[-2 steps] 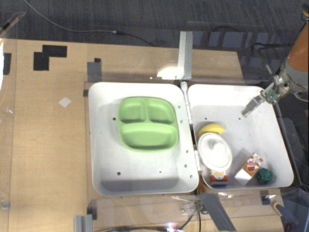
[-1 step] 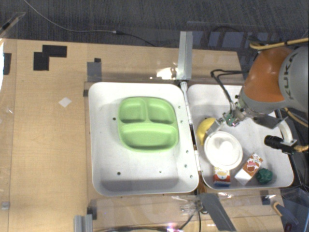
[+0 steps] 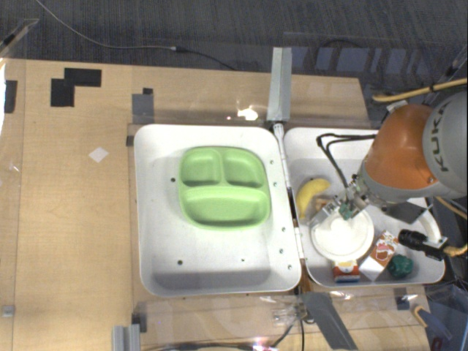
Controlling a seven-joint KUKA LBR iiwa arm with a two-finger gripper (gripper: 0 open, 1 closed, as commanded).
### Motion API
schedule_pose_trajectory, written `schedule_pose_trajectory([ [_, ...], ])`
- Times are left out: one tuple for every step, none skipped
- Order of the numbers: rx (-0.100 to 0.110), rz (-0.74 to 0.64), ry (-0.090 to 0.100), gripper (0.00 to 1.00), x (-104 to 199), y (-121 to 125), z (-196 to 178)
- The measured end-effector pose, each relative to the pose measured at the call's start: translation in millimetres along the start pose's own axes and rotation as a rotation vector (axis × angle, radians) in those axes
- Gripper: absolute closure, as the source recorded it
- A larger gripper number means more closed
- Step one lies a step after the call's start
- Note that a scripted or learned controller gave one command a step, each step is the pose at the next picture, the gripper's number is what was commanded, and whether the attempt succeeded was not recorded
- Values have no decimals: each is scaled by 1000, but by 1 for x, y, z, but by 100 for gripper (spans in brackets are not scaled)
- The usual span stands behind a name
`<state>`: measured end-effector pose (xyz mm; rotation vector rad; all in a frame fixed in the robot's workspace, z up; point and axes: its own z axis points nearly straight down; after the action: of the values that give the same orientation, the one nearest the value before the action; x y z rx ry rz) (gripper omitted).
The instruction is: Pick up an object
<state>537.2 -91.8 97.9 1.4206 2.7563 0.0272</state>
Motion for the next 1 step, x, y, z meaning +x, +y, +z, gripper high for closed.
schedule_pose_trajectory([
  [26, -84, 24, 0, 34, 6, -89],
])
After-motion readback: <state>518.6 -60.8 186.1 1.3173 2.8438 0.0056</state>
